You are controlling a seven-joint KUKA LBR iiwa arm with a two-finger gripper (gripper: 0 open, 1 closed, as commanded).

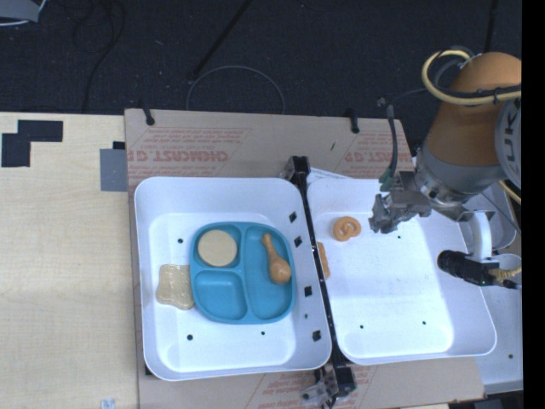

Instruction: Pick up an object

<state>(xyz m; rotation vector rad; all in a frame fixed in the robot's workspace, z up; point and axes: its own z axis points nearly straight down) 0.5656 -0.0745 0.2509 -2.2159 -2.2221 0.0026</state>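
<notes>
Seen from above: 2 white bins side by side on a tabletop, arm (464, 135) reaching in from the right. In the right bin (400, 313), near its upper left, a small tan pretzel-like toy (346, 228), lying flat and apart from the walls. Gripper (387, 214) just beside it to the right, low over the bin floor, nothing visibly held. Jaws too dark and blurred to tell whether apart or together. In the left bin (162, 211), a blue tray (243, 309) with 3 compartments, holding a round cracker (216, 247) and a drumstick (277, 262); a pale toast slice (174, 285) touching the tray's left edge. Pretzel judged the nearest target: probably light, stiff plastic, somewhat slick, no fragility concern. Best taken across its outer width, straight down, with jaws closing on opposite sides of the loop rather than on one thin strand.
</notes>
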